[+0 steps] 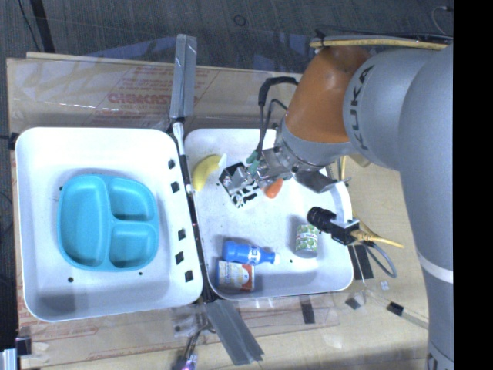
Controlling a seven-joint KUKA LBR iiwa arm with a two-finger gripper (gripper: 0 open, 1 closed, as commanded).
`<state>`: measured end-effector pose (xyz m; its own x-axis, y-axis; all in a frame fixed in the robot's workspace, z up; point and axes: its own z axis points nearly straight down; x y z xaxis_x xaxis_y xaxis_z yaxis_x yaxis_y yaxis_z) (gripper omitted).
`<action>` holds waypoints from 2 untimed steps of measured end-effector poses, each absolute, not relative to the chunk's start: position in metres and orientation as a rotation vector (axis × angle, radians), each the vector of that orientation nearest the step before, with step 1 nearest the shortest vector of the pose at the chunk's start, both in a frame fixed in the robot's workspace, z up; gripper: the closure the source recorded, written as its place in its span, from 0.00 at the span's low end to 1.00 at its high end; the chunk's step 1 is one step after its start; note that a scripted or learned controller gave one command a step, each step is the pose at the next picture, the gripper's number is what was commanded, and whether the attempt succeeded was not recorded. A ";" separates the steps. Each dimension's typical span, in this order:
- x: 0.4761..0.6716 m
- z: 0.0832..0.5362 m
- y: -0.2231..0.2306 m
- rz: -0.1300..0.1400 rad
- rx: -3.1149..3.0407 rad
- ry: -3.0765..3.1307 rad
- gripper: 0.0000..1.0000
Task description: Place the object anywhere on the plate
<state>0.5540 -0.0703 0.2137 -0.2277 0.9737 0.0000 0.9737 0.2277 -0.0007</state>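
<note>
right bin [339, 280]: a can [235, 276] and a blue bottle [248, 253] were seen at the near wall, a green-labelled can [306, 237] beside | gripper [245, 183]: seen over the bin's middle, finger state could not be told | small orange object [273, 188] beside it | yellow banana [204, 169] at far-left corner | left bin [31, 230]: blue divided plate [109, 222]

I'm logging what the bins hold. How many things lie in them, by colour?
Yellow: 1, banana
Orange: 1, small piece
Blue: 2, plate, bottle
Green: 1, can
Red and white: 1, can
Total: 6
</note>
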 end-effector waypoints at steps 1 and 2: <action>0.576 0.190 -0.005 0.004 -1.992 -2.427 1.00; 0.535 0.191 0.089 0.006 -1.814 -2.559 1.00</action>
<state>0.5345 0.0890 0.1906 -0.3310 0.9436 0.0015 0.9436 0.3310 -0.0056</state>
